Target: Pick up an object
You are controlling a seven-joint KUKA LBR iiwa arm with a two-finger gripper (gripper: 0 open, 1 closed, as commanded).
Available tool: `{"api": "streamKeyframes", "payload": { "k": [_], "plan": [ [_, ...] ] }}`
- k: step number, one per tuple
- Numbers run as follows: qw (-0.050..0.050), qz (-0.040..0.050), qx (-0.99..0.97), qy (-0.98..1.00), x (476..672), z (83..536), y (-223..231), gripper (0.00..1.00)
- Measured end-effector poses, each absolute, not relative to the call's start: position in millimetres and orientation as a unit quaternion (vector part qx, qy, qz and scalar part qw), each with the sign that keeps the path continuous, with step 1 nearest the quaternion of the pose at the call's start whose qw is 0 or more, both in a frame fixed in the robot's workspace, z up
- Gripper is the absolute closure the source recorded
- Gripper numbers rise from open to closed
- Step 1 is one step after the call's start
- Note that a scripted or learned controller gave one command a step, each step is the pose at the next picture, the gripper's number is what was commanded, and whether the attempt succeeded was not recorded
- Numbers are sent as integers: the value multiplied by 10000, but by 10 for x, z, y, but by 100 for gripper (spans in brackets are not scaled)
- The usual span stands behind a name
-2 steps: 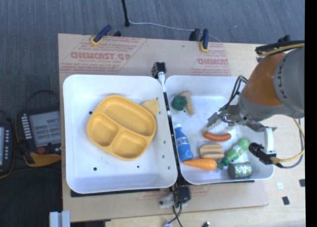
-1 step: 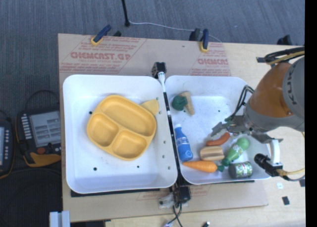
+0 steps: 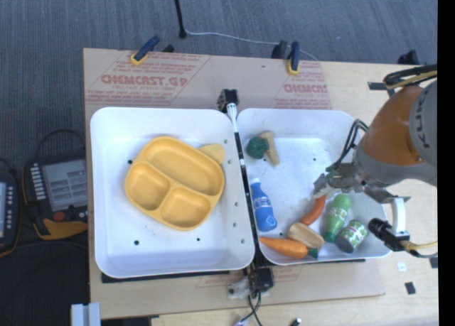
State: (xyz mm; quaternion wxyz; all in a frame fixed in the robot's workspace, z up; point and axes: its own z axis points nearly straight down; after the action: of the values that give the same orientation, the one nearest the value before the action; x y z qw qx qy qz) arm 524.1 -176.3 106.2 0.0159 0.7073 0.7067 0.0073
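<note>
Reaching in from the right, the arm [image 3: 398, 136] bends down over the right bin [image 3: 298, 120], orange band up top, wrist low. Gripper [image 3: 334, 184] sits just above the green bottle [image 3: 336, 215], beside a small can [image 3: 352, 235]; can't tell how its tips are set, view too blurry. 2 carrots [image 3: 286, 246], a blue bottle [image 3: 261, 206] lie nearby. Yellow tray [image 3: 174, 182] in the left bin [image 3: 114, 246].

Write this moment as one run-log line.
arm: over right white bin | end effector: above green plastic bottle | grasp: unconfirmed | yellow divided plate: left bin
</note>
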Motion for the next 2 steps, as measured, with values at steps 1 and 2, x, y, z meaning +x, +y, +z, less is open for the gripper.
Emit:
{"api": "streamKeyframes", "payload": {
  "k": [1, 2],
  "plan": [
    [157, 71, 7072, 7068, 5239, 1060, -1762, 0],
    [132, 93, 7042, 7098, 5077, 952, -1807, 0]
  ]
}}
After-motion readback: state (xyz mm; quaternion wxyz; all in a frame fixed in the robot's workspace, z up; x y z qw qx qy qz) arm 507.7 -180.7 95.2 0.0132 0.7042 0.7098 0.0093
